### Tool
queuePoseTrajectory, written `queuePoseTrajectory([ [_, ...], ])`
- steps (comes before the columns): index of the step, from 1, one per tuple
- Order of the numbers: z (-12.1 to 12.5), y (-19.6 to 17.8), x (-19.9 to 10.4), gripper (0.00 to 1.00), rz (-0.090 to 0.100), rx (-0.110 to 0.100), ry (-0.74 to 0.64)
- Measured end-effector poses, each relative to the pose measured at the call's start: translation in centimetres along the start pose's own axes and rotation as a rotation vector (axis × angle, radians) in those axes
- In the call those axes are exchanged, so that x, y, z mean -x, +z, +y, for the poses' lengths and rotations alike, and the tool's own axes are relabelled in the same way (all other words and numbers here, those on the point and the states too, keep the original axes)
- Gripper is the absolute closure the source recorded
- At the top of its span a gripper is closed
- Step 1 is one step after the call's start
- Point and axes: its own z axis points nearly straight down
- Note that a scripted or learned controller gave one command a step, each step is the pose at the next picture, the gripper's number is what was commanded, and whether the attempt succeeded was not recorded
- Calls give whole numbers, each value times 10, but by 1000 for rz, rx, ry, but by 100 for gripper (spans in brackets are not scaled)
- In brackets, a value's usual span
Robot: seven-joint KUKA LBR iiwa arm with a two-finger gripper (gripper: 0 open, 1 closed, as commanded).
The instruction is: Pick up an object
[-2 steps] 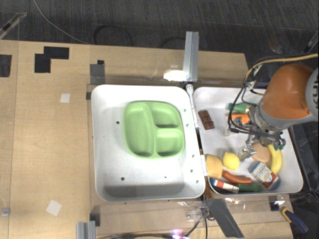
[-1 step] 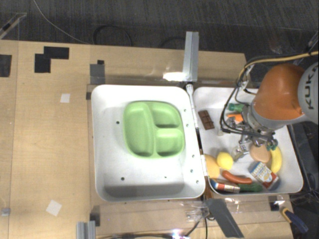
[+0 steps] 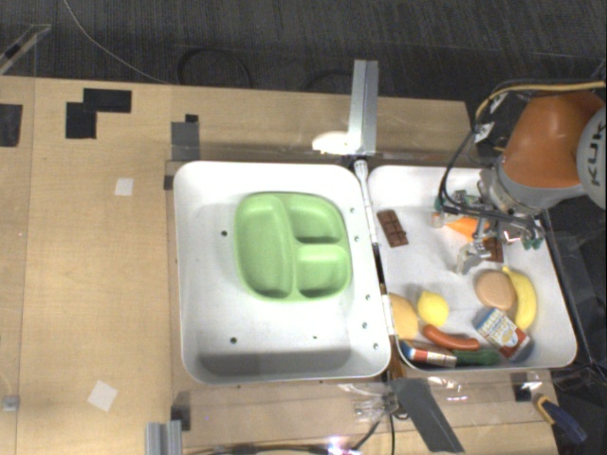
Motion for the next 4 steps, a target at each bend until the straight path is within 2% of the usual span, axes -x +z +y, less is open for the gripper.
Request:
queuePoseTrajectory([
  [1, 3, -2, -56, 0, -1, 0, 86],
  [2, -5, 0, -5, 0, 1, 0, 43],
  [3, 32, 0, 20, 0, 1, 2, 101],
  [4, 32, -13, 25, 100, -12, 0, 97],
])
